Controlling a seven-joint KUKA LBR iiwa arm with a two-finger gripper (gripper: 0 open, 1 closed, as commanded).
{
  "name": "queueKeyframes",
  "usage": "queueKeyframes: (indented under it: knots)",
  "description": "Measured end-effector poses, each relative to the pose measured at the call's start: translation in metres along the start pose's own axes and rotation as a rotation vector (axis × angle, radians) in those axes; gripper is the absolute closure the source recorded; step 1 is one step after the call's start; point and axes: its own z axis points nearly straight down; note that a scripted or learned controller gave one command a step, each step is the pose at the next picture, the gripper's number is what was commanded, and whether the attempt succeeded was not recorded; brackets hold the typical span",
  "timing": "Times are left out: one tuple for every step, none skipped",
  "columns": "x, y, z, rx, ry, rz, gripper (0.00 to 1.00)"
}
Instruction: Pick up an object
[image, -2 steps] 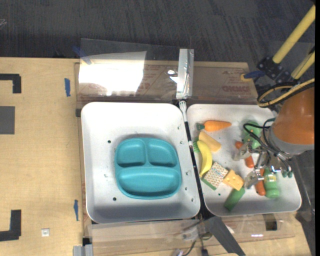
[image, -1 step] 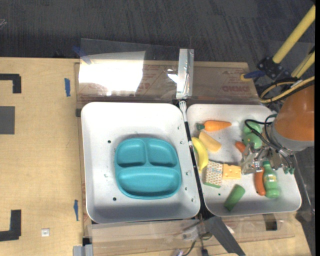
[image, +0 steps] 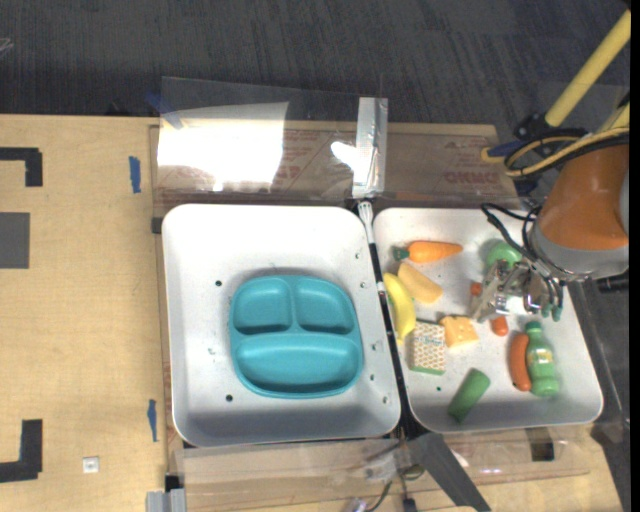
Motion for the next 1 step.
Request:
queueKeyframes:
  knots:
    - [0.0002, 0.0002, 0.0006, 0.0, 0.001, 0.0, 0.0]
